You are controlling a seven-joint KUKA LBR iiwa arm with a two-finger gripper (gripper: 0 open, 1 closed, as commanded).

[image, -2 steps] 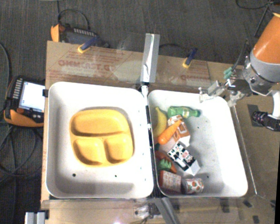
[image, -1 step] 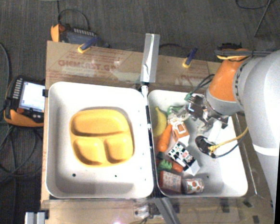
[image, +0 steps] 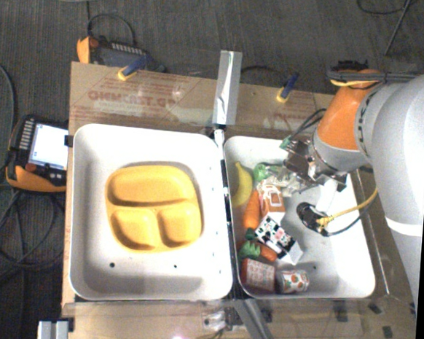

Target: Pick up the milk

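The milk [image: 275, 235] is a small white carton with black cow patches and a coloured end. It lies tilted on its side in the middle of the right bin [image: 349, 278]. My gripper [image: 283, 179] is low in the back part of that bin, a short way behind the milk and apart from it. It hangs over an orange-and-white packet [image: 272, 198] and some green items [image: 264, 169]. Nothing shows as held.
A banana [image: 241, 183] and a carrot [image: 252, 209] lie along the right bin's left wall. A red box [image: 259, 274] and a small can [image: 293, 281] sit at its front. The left bin [image: 87, 265] holds a yellow divided tray [image: 155, 204].
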